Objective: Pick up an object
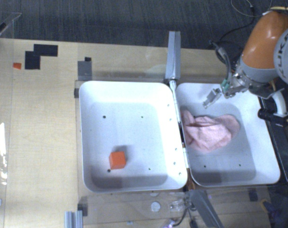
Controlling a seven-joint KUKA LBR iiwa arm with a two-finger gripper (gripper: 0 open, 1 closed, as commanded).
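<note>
A block [117,160] lies in the left bin [91,127]; a cloth [210,131] in the right bin [257,160].

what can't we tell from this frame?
- End effector: small and blurred in the camera view, finger state unreadable.
- Pink cloth: its folds hide whatever lies under it on the right bin.
- Arm: cut off by the right edge.
- Orange block: underside hidden.

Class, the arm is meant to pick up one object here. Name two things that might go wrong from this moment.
1. The pink cloth is soft and crumpled against the right bin's left wall, so a grasp may pinch only a fold and slip.
2. The end effector is above the right bin, far from the orange block in the left bin.
</note>
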